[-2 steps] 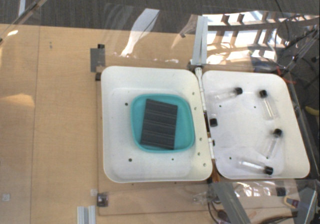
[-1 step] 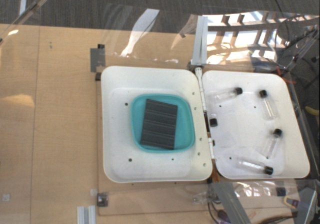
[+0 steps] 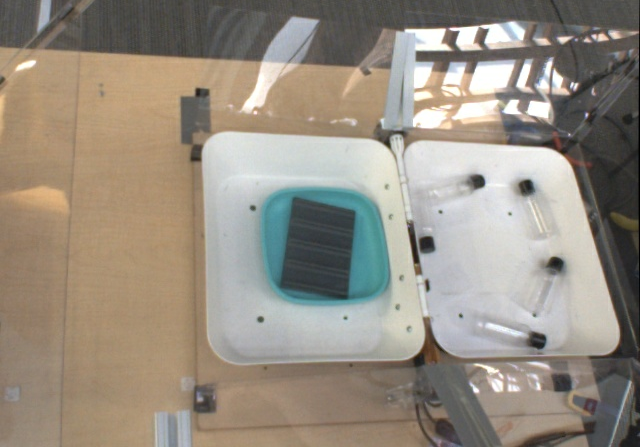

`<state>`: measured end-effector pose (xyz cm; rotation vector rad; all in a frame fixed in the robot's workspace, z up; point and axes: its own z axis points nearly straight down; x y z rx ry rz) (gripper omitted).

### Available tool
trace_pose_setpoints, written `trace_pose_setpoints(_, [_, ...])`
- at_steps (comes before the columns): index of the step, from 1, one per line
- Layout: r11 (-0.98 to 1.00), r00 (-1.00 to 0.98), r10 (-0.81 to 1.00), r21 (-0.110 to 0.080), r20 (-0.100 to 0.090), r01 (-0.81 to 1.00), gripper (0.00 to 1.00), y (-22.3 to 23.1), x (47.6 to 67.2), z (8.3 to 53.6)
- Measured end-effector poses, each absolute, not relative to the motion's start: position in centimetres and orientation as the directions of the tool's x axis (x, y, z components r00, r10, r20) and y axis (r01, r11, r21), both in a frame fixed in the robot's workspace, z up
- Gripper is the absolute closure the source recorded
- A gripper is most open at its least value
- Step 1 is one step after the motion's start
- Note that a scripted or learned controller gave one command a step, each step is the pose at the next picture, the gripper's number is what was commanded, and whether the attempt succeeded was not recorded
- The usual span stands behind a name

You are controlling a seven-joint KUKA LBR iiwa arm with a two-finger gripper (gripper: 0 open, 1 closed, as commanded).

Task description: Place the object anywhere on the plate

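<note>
In the left white bin (image 3: pixel 232 320), a dark ribbed rectangular block (image 3: pixel 319 249) already lies flat on the teal square plate (image 3: pixel 374 270), so the placing looks done. I cannot tell the end effector's state.

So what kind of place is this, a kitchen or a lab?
Likely a robot test bench in a lab: two white bins on a wooden bench, clear vials with black caps, and a teal plate bearing a dark block.

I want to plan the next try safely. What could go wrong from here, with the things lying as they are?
1. The four vials in the right bin are clear and lie flat, so they will likely roll or slip from a grip.
2. The dark block already covers most of the teal plate; a vial set there may roll off the block or the bare rim.
3. The bins' shared wall could catch a low carry.
</note>
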<state>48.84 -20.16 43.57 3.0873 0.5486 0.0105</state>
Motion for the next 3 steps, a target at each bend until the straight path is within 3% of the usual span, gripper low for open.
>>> trace_pose_setpoints(3, [-0.978, 0.978, 0.209, 0.006, 0.007, 0.209, 0.0, -20.54, 48.83, 43.6])
